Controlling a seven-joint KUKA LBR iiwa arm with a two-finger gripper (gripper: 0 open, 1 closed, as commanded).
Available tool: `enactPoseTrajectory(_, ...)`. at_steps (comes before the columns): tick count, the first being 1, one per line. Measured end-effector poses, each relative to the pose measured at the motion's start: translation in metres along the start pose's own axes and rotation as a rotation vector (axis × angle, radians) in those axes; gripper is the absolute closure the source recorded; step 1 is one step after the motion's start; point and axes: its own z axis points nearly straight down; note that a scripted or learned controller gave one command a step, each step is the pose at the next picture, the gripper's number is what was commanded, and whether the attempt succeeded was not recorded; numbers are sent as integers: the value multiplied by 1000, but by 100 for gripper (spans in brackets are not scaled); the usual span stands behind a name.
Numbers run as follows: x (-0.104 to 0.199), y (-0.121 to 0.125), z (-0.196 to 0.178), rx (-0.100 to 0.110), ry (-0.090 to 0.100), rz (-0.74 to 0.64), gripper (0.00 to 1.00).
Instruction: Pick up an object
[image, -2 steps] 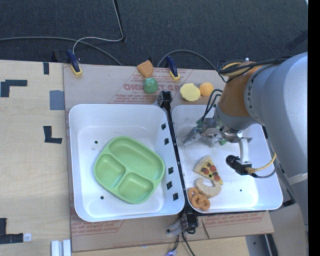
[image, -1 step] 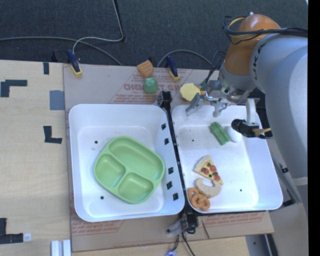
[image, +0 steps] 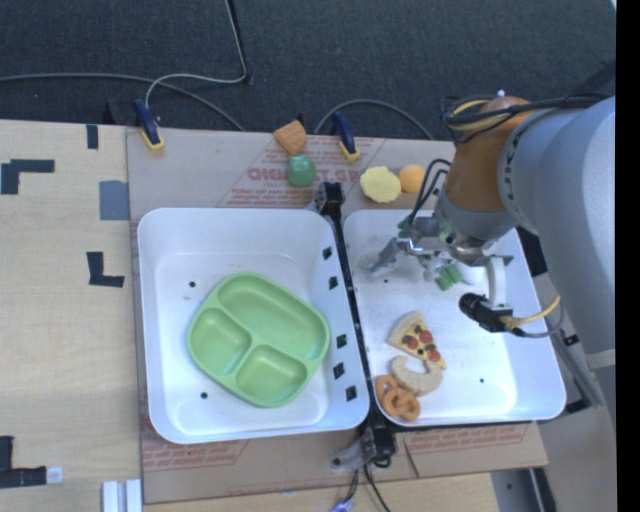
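Two shallow white bins sit side by side on the surface. The left bin (image: 160, 300) contains a green divided plate (image: 258, 338), lying flat near the bin's centre. The right bin (image: 530, 385) contains a toy pizza slice (image: 417, 338), and just below it a pale curved piece (image: 418, 376) touching a pretzel (image: 398, 400) near the bin's front edge. The arm (image: 560, 190) reaches in from the right, and the tool (image: 428, 252) is down over the upper part of the right bin, well apart from the pizza slice. A small green item (image: 446, 279) shows just below the tool; whether it is pinched, and whether the tool is spread or pressed together, cannot be told. Behind the bins, on cardboard, lie an orange block (image: 290, 135), a green ball (image: 300, 170), a yellow object (image: 380, 183) and an orange ball (image: 412, 178).
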Motion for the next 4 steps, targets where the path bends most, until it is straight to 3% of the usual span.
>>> enactPoseTrajectory(1, -14, -73, 39, -5, 0, 0, 0)
enactPoseTrajectory(2, -10, -123, 39, -11, -1, -1, 0)
enactPoseTrajectory(3, -11, -123, 29, -11, -2, 0, 100)
enactPoseTrajectory(4, 62, -90, -60, -7, 2, -4, 100)
